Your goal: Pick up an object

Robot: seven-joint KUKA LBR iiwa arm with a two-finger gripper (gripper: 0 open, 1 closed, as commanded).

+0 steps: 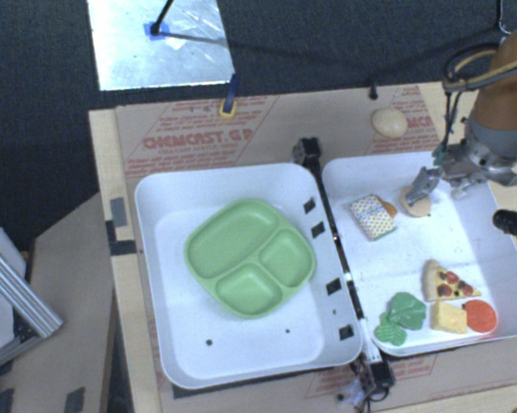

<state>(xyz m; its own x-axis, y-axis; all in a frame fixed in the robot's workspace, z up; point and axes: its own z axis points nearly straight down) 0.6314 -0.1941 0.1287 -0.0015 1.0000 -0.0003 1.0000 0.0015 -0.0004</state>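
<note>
Camera view looks down on two white bins, and the right bin (504, 260) serves as the landmark for everything that matters. The gripper (418, 196) hangs low over the far part of that bin, its tip right at a small tan round piece (416, 209) that lies on the bin floor. Whether the jaws are spread or closed cannot be told, because the tip is small and seen at a slant. Nothing is visibly caught between them, so no object counts as picked up.

Just left of the tan piece, also in the far part of the right bin, lies a patterned packet (372, 216). Along the bin's near edge sit a pizza slice (445, 282), a yellow cheese wedge (448, 317), a red tomato slice (480, 316) and a green leafy piece (401, 316). A pale egg-like ball (389, 122) rests on the cardboard beyond the bin's far wall. The green divided plate (250, 256) lies in the left bin (162, 222), across the divider.

By this showing the task appears to be at the reaching stage: the approach looks made, while the grasp and the lift remain to be done.
</note>
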